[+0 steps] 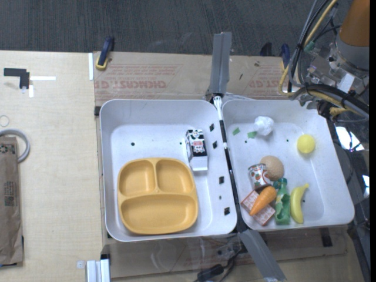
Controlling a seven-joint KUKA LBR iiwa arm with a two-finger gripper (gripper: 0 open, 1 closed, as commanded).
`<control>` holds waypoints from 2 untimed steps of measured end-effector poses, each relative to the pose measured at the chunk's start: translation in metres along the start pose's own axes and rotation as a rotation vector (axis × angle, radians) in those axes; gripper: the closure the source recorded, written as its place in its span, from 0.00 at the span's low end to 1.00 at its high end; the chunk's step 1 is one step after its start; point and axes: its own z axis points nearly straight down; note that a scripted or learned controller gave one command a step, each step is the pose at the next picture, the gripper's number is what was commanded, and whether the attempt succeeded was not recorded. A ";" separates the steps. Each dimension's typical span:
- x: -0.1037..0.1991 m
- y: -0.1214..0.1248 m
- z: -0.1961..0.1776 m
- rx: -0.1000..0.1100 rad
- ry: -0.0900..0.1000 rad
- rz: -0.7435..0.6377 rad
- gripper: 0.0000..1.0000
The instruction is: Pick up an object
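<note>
We see two white bins side by side. The left bin [111,157] holds a yellow divided plate [157,194] and, just beside its upper right corner, a small milk carton [197,149] near the divider. The right bin [329,213] holds a crumpled white wad [264,125], a yellow ball [305,144], and a cluster at the front: tan ball [272,167], can [258,174], carrot [264,199], green item [282,201], banana [298,203]. The arm [352,22] sits at upper right, above the bin's corner.

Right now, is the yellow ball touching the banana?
Apart. The camera view shows the yellow ball alone near the right bin's far side, with bare white floor between it and the banana.
</note>
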 end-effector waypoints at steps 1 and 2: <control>-0.051 -0.023 -0.122 -0.001 0.000 0.124 1.00; -0.096 -0.011 -0.160 0.000 -0.001 0.276 1.00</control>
